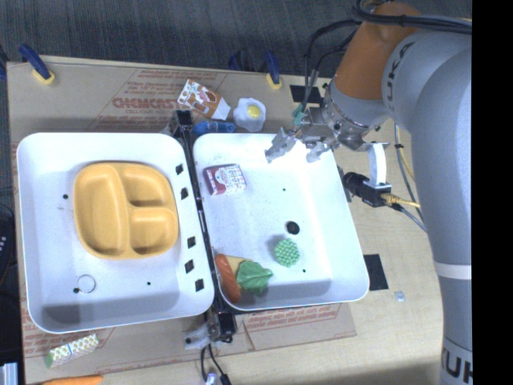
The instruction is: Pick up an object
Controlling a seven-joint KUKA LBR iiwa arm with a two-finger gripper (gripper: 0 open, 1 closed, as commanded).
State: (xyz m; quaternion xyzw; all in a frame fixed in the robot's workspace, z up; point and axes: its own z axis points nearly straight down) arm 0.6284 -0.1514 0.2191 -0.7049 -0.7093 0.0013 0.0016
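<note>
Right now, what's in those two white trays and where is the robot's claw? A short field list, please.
left bin: yellow divided tray
right bin: red-and-white carton, green ball, carrot toy at the near left corner
gripper: over the right bin's far edge, fingers apart, holding nothing
behind the bins: small carton, white-and-yellow item

yellow tray (126,208) | green ball (287,252) | white bins (337,239) | orange carrot (227,275)
</note>
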